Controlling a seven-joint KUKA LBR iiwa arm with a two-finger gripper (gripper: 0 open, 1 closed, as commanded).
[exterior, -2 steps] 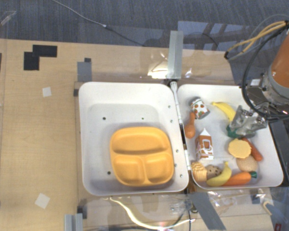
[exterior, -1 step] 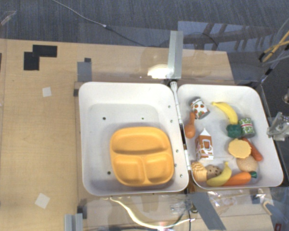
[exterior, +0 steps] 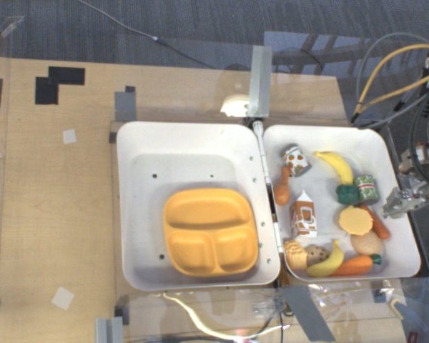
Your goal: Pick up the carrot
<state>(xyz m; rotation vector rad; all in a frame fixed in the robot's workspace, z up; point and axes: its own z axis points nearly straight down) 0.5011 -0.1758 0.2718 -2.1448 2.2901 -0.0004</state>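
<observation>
The carrot (exterior: 352, 266) is orange with a green top and lies flat along the front wall of the right bin (exterior: 407, 259), its green end pointing right. It touches a yellow banana (exterior: 327, 262) on its left and a tan potato-like piece (exterior: 366, 244) behind it. A second slim orange-red piece (exterior: 378, 224) lies slanted near the right wall. My gripper (exterior: 405, 199) is a small grey metal shape at the right rim of that bin, above and to the right of the carrot and apart from it.
The right bin also holds another banana (exterior: 335, 165), a green vegetable (exterior: 348, 194), a small can (exterior: 367, 186), a round yellow slice (exterior: 356, 221), a carton (exterior: 304, 217) and a patterned cup (exterior: 295, 161). A yellow divided tray (exterior: 211, 231) lies in the left bin (exterior: 139, 191).
</observation>
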